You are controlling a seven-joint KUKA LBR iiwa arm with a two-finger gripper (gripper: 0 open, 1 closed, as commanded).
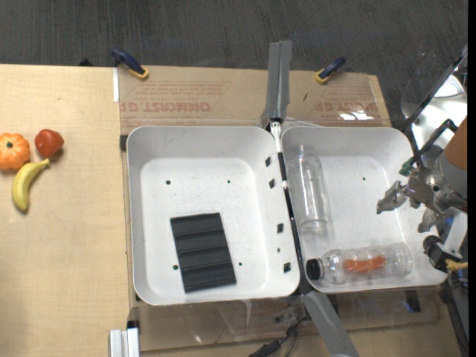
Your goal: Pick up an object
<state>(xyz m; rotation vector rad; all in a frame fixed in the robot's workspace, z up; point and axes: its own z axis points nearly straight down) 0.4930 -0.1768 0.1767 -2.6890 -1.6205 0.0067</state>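
The desk (pixel 59 274) is of pale wood, and a sheet of brown cardboard (pixel 245 99) lies on it under the two bins, held at its far edge by two clamps (pixel 130 64) with blue and yellow handles. The left bin (pixel 149 155) is white and shallow; inside it, toward the near side, a black ribbed block (pixel 202 251) lies flat. The right bin (pixel 372 143) touches the left one along a middle seam, where a grey bar (pixel 279 80) stands at the far end. In the right bin a clear plastic bottle (pixel 312 192) lies along the left wall, and a second clear bottle with a black cap (pixel 361 265), which has something orange inside, lies along the near wall. The arm (pixel 454 169) enters over the right rim of this bin, and the hand (pixel 393 198) hangs above the bin floor, apart from both bottles. Its fingers seem slightly spread with nothing between them. On the desk far to the left rest a banana (pixel 24 186), an orange fruit (pixel 12 152) and a red fruit (pixel 49 143), close together.
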